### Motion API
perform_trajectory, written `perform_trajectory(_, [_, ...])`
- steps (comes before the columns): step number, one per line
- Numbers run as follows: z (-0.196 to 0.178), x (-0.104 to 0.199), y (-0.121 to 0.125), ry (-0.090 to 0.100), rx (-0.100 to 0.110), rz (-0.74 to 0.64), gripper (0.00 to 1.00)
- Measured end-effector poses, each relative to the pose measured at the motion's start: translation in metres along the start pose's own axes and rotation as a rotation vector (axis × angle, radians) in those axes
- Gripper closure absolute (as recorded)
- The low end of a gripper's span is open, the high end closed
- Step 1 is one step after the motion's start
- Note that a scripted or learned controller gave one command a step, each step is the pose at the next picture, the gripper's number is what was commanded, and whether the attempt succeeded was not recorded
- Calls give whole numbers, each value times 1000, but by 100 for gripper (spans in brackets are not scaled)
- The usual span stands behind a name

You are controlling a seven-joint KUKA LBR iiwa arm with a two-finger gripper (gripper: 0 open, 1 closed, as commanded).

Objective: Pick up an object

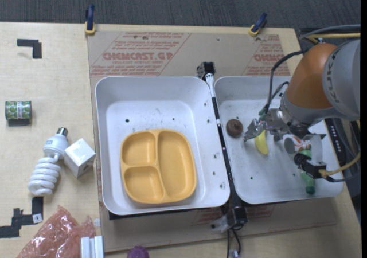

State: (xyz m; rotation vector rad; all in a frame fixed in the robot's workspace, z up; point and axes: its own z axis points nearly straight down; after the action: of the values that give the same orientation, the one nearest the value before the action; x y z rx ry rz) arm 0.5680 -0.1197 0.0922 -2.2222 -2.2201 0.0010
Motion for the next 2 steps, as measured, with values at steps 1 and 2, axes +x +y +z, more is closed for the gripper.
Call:
perform_trajectory(1, [-10, -1, 1, -1, -3, 2, 100])
perform_trajectory(2, [-100, 36, -60, 0, -1, -1, 100])
